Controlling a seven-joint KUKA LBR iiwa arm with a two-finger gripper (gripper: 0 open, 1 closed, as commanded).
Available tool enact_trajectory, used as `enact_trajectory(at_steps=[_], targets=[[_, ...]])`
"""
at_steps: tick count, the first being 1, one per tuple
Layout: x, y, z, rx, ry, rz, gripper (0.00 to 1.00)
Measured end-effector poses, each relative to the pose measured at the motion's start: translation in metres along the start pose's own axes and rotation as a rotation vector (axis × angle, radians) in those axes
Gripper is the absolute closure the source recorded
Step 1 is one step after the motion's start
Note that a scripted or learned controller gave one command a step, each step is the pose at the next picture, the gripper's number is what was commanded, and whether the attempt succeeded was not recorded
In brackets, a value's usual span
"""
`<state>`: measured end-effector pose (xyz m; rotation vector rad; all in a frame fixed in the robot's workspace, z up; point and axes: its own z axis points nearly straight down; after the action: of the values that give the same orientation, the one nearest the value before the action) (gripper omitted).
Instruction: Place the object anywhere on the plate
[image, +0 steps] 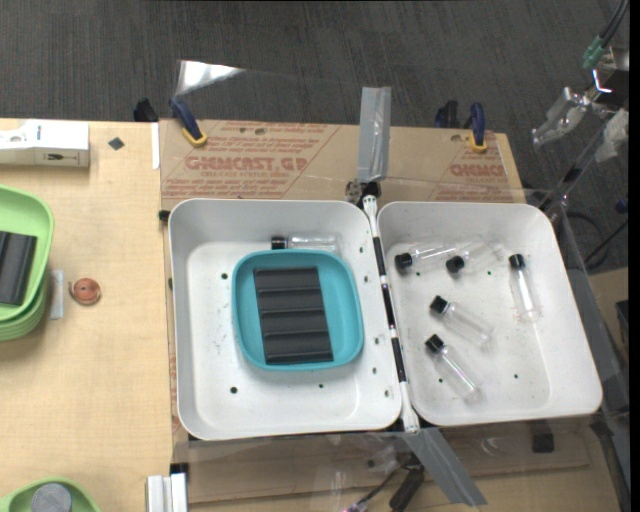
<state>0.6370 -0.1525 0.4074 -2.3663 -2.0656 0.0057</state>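
**Now: plate in the left bin, vials mostly in the right**

Currently the wooden bench (90, 400) carries a cardboard sheet (260, 160) along its far side, held by two clamps (187, 122). On it sit the two white bins, side by side and touching along their inner edges. The left bin (200, 400) holds the teal plate (245, 330), a rounded square lying flat near the bin's middle. A black ridged block (292, 312) covers most of the plate's floor.

The right bin (560, 390) holds five clear vials with black caps (455, 318), all lying on their sides and scattered. Three lie towards the far side, two nearer the middle and near side, and none is on the plate. One more vial (300, 242) lies in the left bin, just beyond the plate's far edge, on the bin floor.

At the left edge of the bench a green tray (30, 215) is partly in view, with a white box (40, 145) farther back. A small copper-coloured disc (86, 291) lies just right of the tray.

As for my gripper, I cannot tell whether it is apart or together.
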Motion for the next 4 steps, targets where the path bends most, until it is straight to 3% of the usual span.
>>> enact_trajectory(at_steps=[1, 4], targets=[[-0.0525, 0.0297, -0.0327, 0.0, 0.0, 0.172, 0.0], [-0.052, 0.0298, -0.0325, 0.0, 0.0, 0.172, 0.0]])
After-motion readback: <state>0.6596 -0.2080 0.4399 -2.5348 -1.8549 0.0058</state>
